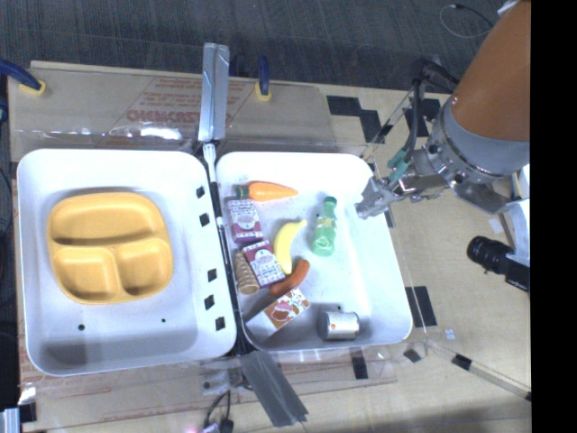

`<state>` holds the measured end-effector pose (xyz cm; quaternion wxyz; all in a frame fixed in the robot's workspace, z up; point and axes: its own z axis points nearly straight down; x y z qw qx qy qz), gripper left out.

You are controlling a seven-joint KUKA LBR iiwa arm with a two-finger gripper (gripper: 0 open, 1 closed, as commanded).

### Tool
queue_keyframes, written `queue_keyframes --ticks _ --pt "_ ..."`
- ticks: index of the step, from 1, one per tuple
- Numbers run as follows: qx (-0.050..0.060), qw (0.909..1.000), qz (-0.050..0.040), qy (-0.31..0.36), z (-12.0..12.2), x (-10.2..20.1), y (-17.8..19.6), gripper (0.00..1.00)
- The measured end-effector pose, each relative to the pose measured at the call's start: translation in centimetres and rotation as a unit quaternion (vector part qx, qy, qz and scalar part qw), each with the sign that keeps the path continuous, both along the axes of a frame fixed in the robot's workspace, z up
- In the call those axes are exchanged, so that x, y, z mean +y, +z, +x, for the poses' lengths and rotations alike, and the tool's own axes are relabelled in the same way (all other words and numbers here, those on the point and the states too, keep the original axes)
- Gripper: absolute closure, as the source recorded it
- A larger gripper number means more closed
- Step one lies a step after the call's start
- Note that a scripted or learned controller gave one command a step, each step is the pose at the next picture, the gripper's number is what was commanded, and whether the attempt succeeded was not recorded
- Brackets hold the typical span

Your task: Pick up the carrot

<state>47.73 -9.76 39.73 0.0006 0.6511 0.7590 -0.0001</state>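
Note:
An orange carrot point(271, 189) lies near the back edge of the right bin point(383, 278), pointing right. The gripper point(371, 200) hangs over the right bin's back right corner, well to the right of the carrot. Nothing shows between its fingers, and from this angle their spread is unclear.
The right bin also holds a green bottle point(325, 226), a banana point(288, 244), a sausage point(289, 278), several small cartons point(244, 221), and a metal can point(341, 324). A yellow compartment tray point(110, 244) sits in the left bin point(36, 332).

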Motion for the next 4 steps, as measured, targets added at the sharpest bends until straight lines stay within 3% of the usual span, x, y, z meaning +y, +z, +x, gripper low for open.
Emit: queue_keyframes --ticks 1,2,3,4 --pt "0.0 1.0 0.0002 0.01 -0.1 6.7 4.5 1.0" --pt "-0.001 0.9995 -0.0005 -0.031 -0.1 4.3 4.5 1.0" --pt "0.001 0.9999 0.0002 -0.017 0.0 8.2 4.5 1.0" --pt "0.001 0.9995 -0.0007 -0.032 3.8 9.9 4.4 1.0"
